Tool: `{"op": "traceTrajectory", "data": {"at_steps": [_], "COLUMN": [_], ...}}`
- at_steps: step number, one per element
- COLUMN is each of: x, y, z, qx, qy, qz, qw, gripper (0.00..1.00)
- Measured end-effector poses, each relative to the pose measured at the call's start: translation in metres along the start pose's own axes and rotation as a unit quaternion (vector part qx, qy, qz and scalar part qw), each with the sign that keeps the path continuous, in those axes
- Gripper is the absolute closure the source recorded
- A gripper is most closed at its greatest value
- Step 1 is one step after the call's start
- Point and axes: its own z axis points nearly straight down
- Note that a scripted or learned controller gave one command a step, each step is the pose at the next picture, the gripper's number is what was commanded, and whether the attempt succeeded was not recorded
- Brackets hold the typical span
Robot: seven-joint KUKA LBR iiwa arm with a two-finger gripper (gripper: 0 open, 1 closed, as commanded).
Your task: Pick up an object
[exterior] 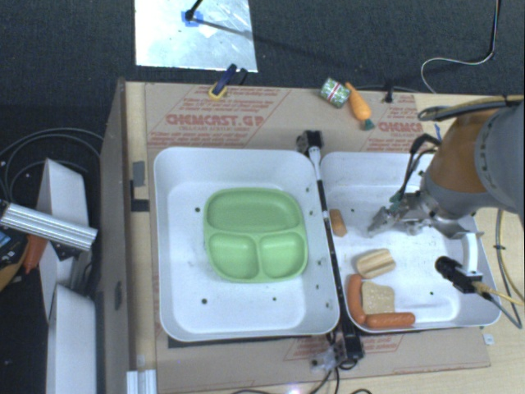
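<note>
Pincer [379,218]: metallic, at the end of the grey arm [484,167], low over the right bin [369,175]. Whether its tips are spread or closed cannot be told. Nothing is seen between them.

Right bin: shallow, white, smooth plastic with rounded corners. Five food pieces counted, all apart from the pincer:
- one small tan stub [336,222], cylindrical, near the bin's left wall, nearest the pincer;
- one pale bread roll [374,262], oblong, toward the bin's middle;
- one square cracker [377,297], beige and rough-looking, below the roll;
- two orange sausage-like pieces, one [354,296] upright along the cracker's left edge, one [390,321] lying along its lower edge.

Left bin [176,220]: same make. It holds one light green plate [255,233], glossy, rounded square, divided into three compartments.

Worktop [213,113]: brown cardboard sheet with red print. On its far edge lie one small green-patterned can [335,92] and one orange carrot-shaped toy [358,105].
</note>
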Motion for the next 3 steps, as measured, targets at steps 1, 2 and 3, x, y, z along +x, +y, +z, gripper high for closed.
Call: {"op": "traceTrajectory", "data": {"at_steps": [1, 2, 3], "x": [0.042, -0.028, 0.024], "y": [0.097, 0.056, 0.000], "z": [0.000, -0.047, -0.041], "qx": [-0.001, -0.001, 0.001], "qy": [0.001, -0.001, 0.001], "qz": [-0.002, 0.001, -0.002], "qw": [1.0000, 1.0000, 1.0000], "gripper": [0.00, 0.00, 0.00]}}
